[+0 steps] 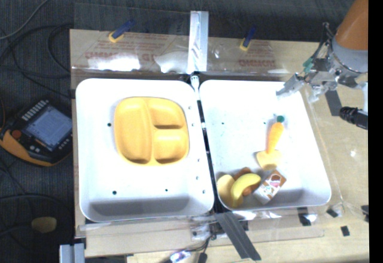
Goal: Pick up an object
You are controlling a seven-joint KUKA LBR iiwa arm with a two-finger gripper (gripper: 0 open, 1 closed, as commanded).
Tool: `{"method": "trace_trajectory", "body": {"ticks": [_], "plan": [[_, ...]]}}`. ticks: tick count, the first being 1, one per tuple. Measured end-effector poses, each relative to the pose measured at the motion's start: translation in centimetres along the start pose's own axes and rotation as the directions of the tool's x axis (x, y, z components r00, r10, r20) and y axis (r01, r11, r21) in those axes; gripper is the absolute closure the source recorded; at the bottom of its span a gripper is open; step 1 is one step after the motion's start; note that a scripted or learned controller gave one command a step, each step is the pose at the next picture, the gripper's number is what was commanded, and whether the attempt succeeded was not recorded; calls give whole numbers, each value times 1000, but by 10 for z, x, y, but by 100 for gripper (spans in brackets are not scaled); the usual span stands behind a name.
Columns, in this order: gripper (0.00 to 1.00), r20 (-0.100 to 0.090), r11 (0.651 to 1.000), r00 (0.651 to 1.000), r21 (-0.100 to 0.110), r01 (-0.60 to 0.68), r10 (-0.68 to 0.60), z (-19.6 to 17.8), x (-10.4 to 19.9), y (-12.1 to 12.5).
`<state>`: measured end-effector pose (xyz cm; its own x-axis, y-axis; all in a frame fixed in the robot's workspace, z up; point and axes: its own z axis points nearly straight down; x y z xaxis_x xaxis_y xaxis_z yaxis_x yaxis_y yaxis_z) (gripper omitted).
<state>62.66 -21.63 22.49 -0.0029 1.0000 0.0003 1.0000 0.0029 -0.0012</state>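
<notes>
Arm enters from the upper right of the frame; gripper sits over the upper right corner of the right bin, above the rim, with nothing between its fingers. Whether the fingers are open or closed cannot be told at this resolution. Candidate object: carrot, lying alone right of centre in the right bin, long axis roughly up-down in the frame, green tip toward the top. It looks like a moulded plastic toy, so probably light, stiff and a bit slick; best hold is judged to be across the narrow width at mid-length, fingers closing from left and right. A small yellow piece lies just below its lower end, possibly touching. Lower left corner of the right bin holds a cluster: banana, a round yellow fruit beside it, something brown behind, and a small printed carton at the right of the group, all packed touching or nearly so. These look harder to isolate; curved smooth skins would likely slip. Left bin holds one yellow divided tray, upper centre, three compartments, nothing in them. Bins stand side by side on the tabletop, rims meeting mid-frame. Carrot lies well apart from the gripper, down and left of it.
</notes>
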Motion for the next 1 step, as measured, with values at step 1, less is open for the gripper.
{"method": "trace_trajectory", "body": {"ticks": [1], "plan": [[0, -4, 972, 972, -1, 233, -233, 115, -2, -26]]}}
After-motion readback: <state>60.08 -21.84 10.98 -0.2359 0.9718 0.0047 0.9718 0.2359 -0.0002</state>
